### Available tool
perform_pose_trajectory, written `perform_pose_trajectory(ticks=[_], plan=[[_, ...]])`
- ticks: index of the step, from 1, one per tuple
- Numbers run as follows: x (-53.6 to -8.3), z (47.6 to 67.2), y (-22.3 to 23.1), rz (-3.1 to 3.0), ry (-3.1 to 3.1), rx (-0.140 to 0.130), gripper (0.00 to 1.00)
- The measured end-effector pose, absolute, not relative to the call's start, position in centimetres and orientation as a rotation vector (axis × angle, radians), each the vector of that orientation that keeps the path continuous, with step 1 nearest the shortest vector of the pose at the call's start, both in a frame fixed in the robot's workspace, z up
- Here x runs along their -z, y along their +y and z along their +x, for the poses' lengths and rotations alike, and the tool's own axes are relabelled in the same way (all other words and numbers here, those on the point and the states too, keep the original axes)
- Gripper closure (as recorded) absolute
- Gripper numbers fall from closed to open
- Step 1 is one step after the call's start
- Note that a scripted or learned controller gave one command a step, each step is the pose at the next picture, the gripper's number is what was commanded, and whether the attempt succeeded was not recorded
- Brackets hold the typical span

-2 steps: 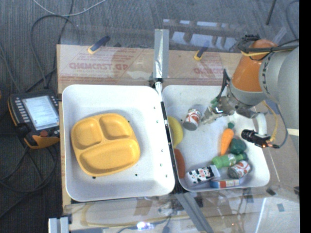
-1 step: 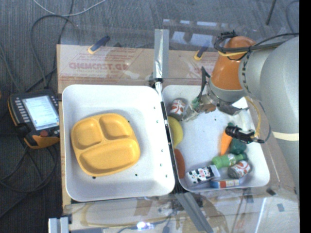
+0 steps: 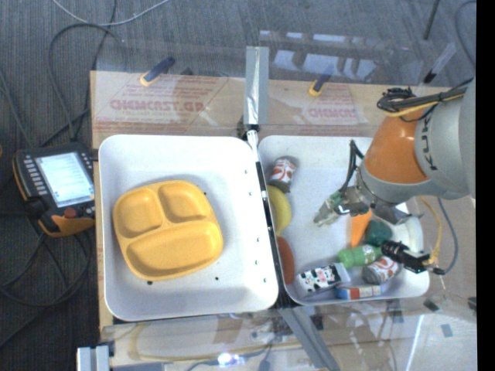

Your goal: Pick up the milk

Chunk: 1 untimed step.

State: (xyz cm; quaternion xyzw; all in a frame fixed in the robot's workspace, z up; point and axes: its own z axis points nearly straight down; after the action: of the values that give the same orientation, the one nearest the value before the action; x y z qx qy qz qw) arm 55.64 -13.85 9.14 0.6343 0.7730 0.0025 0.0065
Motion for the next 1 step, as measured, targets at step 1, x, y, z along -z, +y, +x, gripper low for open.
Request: perform_pose_trajectory(ticks=[1], plan=[[-9.12, 57.36, -10.93, 2.236, 2.184, -0.006, 1.00]])
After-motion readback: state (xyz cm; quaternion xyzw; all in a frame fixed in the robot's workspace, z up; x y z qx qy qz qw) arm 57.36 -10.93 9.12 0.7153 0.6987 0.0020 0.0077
